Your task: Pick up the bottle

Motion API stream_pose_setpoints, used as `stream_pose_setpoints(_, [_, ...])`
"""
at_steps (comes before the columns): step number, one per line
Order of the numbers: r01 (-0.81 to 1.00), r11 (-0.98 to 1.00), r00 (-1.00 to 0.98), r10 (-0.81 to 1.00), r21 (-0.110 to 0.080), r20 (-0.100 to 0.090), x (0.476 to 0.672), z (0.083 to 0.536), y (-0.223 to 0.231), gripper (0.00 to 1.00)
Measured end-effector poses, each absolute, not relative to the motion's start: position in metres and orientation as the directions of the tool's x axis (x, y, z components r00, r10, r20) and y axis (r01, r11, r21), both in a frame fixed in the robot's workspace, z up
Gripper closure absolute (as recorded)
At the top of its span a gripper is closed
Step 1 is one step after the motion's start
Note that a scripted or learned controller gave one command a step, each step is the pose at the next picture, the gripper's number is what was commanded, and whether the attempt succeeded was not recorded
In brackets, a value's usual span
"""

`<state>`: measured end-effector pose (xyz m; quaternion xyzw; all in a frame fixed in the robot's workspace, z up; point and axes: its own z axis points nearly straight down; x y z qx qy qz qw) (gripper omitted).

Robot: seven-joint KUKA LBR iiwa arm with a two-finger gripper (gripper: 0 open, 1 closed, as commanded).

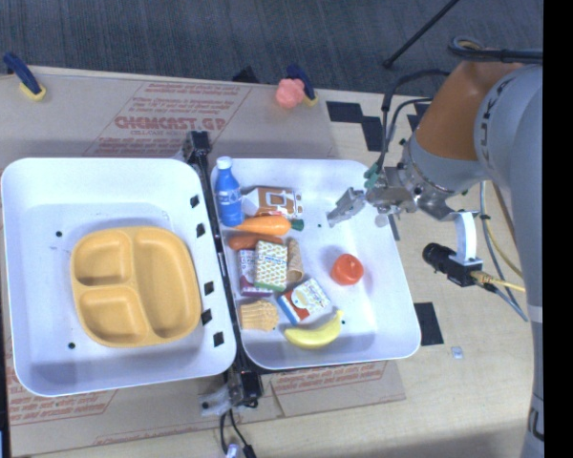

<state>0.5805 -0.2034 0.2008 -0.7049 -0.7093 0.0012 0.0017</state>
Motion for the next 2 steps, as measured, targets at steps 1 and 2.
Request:
stream_pose_setpoints(1, [1.000,0.011,-0.011,1.000,-0.006,0.002,0.581,0.211,-0.203,1.00])
stream_pose_setpoints(2, [0.969,0.245,-0.245,0.969,-0.004,0.003,0.509,0.216,-0.211,1.00])
